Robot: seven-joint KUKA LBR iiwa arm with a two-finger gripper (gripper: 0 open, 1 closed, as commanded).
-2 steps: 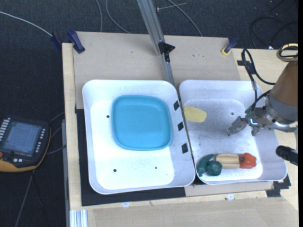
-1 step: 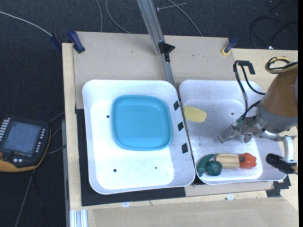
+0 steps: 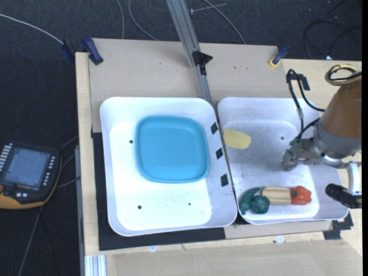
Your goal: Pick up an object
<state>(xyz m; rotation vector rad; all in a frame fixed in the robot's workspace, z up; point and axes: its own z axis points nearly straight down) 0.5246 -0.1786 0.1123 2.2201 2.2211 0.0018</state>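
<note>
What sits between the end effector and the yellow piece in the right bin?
Nothing visible. The end effector hangs over the right bin, and only bare bin floor lies between it and the yellow piece. The toy cluster lies apart, along the near wall.

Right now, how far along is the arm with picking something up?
Nothing looks picked up yet. The yellow piece lies near the right bin's left wall, and the green, tan and red toys sit along its front edge. In hand: the gripper is low over the right bin's floor, apart from all of them; its fingers are too unclear to judge. Left: reaching an object, gripping and lifting it.
</note>
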